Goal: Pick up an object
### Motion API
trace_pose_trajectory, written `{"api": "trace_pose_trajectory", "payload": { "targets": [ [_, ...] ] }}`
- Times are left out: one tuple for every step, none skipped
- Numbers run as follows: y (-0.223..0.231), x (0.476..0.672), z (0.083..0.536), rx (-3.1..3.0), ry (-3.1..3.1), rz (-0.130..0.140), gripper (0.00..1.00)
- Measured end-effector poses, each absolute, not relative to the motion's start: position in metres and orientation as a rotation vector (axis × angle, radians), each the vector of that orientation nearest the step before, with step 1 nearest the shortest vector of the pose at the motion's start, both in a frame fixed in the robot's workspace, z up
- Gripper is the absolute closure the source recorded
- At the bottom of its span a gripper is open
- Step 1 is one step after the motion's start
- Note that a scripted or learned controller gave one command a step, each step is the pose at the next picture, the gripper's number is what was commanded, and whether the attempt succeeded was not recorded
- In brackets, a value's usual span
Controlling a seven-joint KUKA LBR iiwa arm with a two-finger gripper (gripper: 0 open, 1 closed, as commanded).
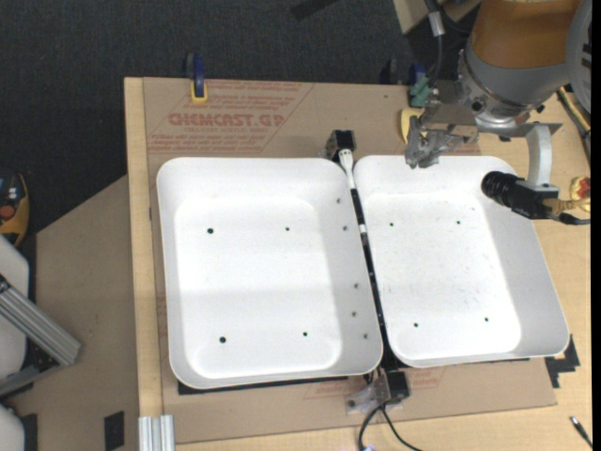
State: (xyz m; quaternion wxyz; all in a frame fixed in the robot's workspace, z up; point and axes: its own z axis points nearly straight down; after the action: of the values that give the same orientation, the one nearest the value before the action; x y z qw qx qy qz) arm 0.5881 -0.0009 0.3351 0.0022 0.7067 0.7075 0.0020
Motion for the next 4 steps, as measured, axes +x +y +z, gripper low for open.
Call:
{"api": "trace_pose_trajectory", "payload": {
  "targets": [
    [0.017, 0.609, 0.277, 2.222, 2.225, -0.005, 1.0],
    [0.026, 0.599, 0.316, 2.217, 2.22, 0.006, 1.0],
    [0.063, 0.645, 0.274, 2.216, 2.224, 0.003, 1.0],
    [0.061, 0.636, 0.303, 2.219, 2.22, 0.006, 1.0]
  ]
}}
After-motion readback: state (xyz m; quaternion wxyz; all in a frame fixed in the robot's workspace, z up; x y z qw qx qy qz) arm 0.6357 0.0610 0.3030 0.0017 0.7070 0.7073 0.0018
